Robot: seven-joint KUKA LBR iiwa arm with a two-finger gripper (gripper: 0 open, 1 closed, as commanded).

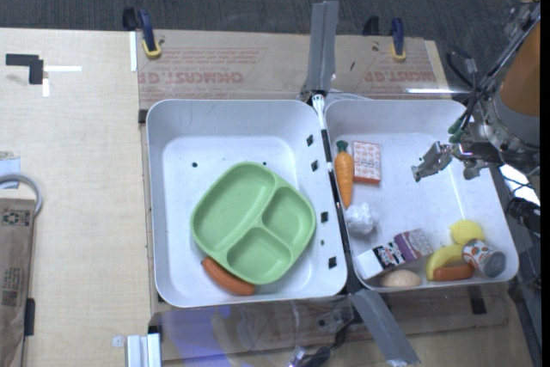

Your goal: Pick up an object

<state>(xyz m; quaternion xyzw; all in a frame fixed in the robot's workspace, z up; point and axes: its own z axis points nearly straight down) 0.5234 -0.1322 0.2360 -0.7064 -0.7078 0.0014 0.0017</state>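
Right now end effector [427, 165] is hovering over right bin [481, 118], center-right of frame; grip state can't tell. Carrot [344, 172] is lying nr divider.

Two white bins: left bin [163, 185], right bin [481, 211]. One green divided plate [253, 223]. One sausage [228, 278] beside it. Right bin: one carrot [344, 172], one pink card box [367, 162], one white wad [360, 219], one small packet [402, 248], one egg-like piece [400, 278], one banana [444, 257], one lemon [467, 230], one more sausage [452, 272], one small can [484, 259].
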